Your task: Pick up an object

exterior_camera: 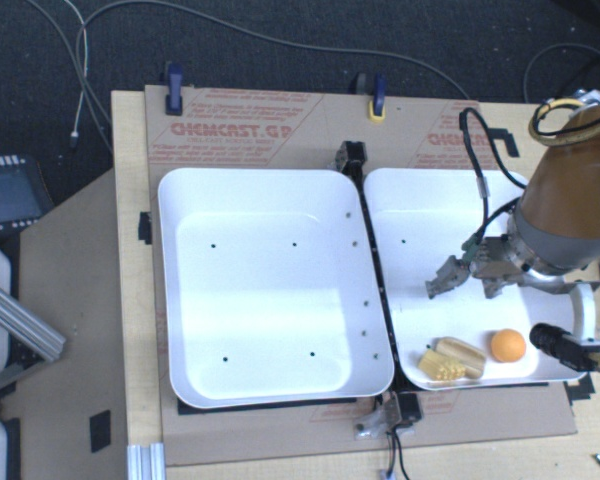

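End effector [470, 275] above right bin [420, 208]; orange ball [508, 345], corn cob [452, 360] near.

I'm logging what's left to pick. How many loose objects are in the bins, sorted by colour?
Orange: 1, the orange ball in the right bin.
Yellow: 1, the yellow corn-like piece near the front rim.
Tan: 1, the tan oblong piece beside it.
Total: 3

Place: a robot lab | Seen: two white bins [270, 193] clamped on a board [280, 123] | loose cables [40, 8] on dark carpet | metal frame bar [20, 323] at left
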Motion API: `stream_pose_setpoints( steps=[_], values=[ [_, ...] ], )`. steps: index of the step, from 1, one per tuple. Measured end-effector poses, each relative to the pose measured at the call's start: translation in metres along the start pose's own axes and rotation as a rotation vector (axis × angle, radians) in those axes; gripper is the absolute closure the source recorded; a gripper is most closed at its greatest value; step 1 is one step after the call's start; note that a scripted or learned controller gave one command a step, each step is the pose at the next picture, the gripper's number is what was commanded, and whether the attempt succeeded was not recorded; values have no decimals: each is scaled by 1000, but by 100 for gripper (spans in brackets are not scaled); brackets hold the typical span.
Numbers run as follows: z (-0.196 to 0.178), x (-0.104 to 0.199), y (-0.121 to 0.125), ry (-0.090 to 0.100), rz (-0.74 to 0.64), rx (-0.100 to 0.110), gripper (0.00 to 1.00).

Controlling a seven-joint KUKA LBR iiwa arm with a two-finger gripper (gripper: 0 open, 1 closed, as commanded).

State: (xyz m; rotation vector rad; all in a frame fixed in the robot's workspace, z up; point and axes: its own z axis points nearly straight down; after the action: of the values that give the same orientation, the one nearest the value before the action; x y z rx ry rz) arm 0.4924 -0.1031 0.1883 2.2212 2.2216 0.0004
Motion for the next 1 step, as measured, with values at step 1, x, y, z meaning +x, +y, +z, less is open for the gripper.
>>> stream_pose_setpoints(
  steps=[1],
  values=[
    [-11, 0, 0, 0, 0, -1, 100]
  ],
)
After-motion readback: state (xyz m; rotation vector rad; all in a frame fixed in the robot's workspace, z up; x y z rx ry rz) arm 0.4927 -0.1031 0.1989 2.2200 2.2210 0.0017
